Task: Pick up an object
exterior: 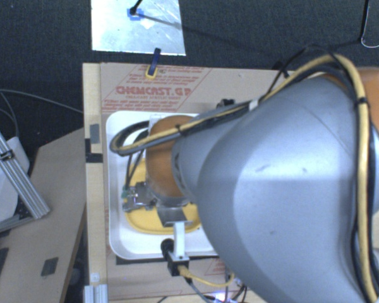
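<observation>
Claw (139, 197) hung low inside the white bin (117, 242), hard against a yellow object (145, 221) on the bin floor; whether it was spread or pressed together could not be told, the grey arm (284, 188) covering most of it. Judging from this, a good grasp would need the claw centred over the yellow object before lifting straight up. Around it, black and yellow cables (129, 137) looped over the wrist, printed cardboard (155, 87) lay beneath the bin, and an aluminium rail (16, 169) stood well apart at the left tabletop (50, 188).
</observation>
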Controlling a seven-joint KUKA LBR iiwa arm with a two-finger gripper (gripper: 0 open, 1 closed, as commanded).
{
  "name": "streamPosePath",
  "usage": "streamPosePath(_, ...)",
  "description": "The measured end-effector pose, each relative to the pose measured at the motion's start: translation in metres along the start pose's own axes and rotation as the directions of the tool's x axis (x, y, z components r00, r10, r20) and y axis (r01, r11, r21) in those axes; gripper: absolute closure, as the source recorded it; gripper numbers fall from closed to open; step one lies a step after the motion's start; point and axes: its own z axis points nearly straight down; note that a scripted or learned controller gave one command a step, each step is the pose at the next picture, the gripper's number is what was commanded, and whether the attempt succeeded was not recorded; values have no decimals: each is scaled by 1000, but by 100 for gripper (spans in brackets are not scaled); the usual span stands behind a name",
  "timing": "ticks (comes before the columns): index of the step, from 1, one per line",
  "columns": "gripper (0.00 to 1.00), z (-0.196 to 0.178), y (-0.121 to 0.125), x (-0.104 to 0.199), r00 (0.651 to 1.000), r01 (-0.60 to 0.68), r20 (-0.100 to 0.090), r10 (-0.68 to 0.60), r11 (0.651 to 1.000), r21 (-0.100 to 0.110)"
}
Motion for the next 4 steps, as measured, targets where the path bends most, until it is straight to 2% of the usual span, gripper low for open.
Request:
streamPosePath(1,0,-4,40,-108,1000,-7,1,7,1000,28)
streamPosePath(2,0,5,89,3,1000,4,6,-4,1000,23)
streamPosePath(3,0,12,137,-11,1000,-4,-9,6,986,166)
streamPosePath(4,100,3,135,-10,1000,7,-4,-7,986,164)
